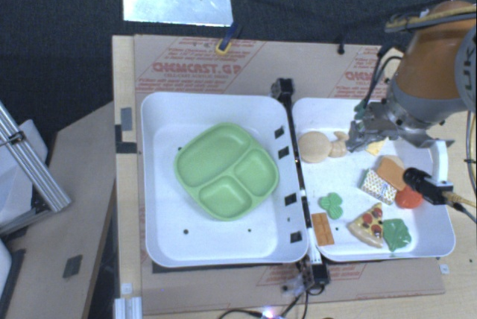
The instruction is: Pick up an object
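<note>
I have the claw low over the right bin, beside the tan bread roll lying among the toy food, though I cannot tell its opening or whether it grips anything.

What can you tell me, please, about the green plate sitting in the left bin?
The green plate is a pale green, plastic-looking divided dish with rounded corners and three compartments: one large toward the back, two smaller toward the front. It lies flat and right side up, turned at an angle to the bin walls, near the middle of the left bin. Its compartments hold nothing, and it touches only the bin floor.
</note>
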Tool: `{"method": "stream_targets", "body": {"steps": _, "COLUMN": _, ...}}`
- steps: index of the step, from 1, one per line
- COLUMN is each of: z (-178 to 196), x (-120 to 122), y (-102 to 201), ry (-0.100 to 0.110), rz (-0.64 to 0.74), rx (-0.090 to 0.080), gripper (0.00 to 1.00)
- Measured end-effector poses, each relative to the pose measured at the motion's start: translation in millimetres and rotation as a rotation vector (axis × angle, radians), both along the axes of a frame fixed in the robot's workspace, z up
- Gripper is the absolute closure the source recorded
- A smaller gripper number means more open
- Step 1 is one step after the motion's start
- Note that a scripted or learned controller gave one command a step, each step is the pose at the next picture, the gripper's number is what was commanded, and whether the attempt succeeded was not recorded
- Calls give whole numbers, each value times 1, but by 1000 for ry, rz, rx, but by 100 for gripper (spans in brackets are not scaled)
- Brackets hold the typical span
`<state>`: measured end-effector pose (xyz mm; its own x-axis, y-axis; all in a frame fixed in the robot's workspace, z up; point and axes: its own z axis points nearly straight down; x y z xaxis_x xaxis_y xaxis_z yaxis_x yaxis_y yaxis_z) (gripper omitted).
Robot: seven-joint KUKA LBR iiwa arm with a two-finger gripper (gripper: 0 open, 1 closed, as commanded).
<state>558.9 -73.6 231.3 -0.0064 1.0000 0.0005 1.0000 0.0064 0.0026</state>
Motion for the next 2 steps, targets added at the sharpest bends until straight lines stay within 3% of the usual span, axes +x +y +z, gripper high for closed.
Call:
{"method": "stream_targets", "body": {"steps": 1, "z": 0, "x": -2, "y": -14, "ry": 0, "rz": -5, "rx": -1, "gripper": 100}}
{"method": "stream_targets", "body": {"steps": 2, "z": 2, "x": 0, "y": -8, "ry": 1, "rz": -1, "rx": 0, "gripper": 100}}
